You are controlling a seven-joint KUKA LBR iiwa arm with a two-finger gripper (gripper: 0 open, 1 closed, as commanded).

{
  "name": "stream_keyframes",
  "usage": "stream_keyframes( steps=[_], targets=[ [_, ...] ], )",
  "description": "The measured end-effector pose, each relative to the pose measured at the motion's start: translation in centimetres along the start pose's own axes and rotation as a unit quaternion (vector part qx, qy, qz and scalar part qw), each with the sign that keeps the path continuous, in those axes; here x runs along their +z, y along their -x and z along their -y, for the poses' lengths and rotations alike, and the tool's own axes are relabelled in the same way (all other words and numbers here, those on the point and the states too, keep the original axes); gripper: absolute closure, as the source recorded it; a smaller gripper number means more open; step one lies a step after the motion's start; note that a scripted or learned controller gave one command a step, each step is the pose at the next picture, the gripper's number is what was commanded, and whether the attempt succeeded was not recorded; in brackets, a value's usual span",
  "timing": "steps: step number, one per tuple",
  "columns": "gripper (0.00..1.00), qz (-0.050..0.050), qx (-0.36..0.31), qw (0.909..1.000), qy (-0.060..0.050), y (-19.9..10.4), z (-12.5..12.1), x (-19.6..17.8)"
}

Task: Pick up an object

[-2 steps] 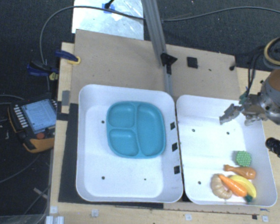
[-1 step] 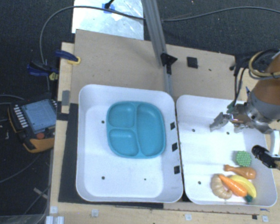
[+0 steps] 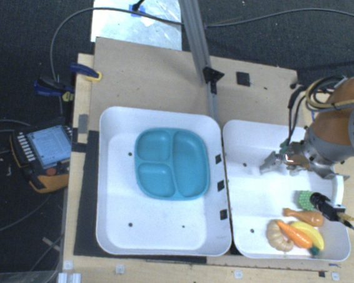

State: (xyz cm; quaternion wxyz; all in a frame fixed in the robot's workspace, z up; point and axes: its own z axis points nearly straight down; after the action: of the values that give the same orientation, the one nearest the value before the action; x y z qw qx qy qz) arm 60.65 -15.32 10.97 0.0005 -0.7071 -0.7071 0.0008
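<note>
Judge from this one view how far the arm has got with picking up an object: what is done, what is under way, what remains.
Done: nothing is lifted; the carrot, banana and chicken drumstick lie in the right bin. Under way: the gripper is above that bin's bare upper floor, apart from the food. Left: reaching an item, closing on it and raising it.

Bright, even overhead light — white bins [image 3: 154, 242] glare slightly, shadows soft, detail somewhat grainy.

Blue divided plate [image 3: 173, 163] in left bin [image 3: 108, 225]; toy food [image 3: 296, 234] in right bin [image 3: 240, 238]
</note>
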Motion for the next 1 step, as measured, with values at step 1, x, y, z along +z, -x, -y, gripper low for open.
stream_keyframes(
  steps=[1],
  targets=[
    [1.0,0.0,0.0,1.0,0.003,0.0,-0.2,-1.38]
  ],
)
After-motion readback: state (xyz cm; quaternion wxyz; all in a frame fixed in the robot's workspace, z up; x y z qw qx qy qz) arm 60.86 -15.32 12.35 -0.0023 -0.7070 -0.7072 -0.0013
